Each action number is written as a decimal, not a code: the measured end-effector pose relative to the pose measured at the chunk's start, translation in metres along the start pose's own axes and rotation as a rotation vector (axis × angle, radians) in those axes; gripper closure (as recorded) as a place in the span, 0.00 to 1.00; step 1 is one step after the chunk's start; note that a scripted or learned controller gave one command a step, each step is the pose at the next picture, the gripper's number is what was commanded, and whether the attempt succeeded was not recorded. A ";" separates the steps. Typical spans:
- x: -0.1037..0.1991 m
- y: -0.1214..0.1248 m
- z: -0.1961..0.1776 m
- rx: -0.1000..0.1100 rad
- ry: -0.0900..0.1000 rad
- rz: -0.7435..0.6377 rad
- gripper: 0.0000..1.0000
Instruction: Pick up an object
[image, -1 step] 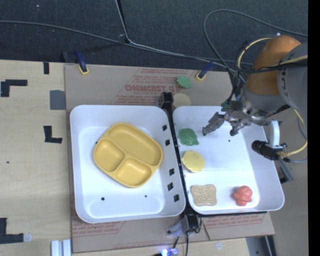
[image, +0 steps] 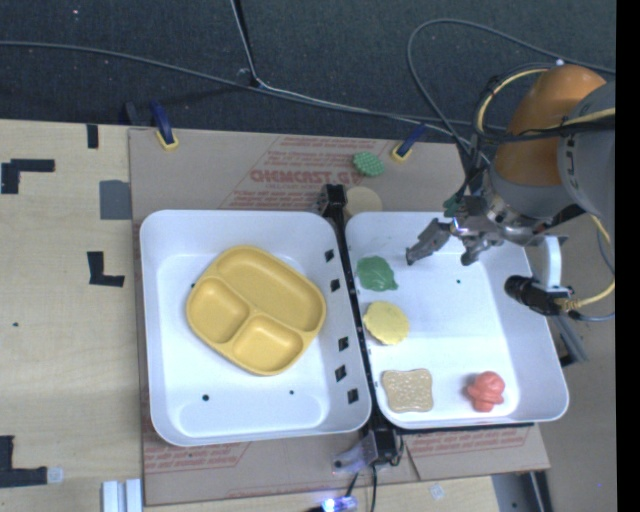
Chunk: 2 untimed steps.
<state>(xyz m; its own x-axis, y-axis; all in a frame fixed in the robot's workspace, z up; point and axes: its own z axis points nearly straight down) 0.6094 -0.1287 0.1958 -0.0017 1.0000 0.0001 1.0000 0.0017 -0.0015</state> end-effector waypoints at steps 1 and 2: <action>0.002 0.005 0.046 0.004 -0.001 0.000 0.00; 0.009 -0.002 0.094 0.005 0.000 0.000 0.00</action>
<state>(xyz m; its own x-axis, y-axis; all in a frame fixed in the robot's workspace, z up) 0.6074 -0.1194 0.1020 -0.0021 1.0000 0.0000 1.0000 0.0021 -0.0064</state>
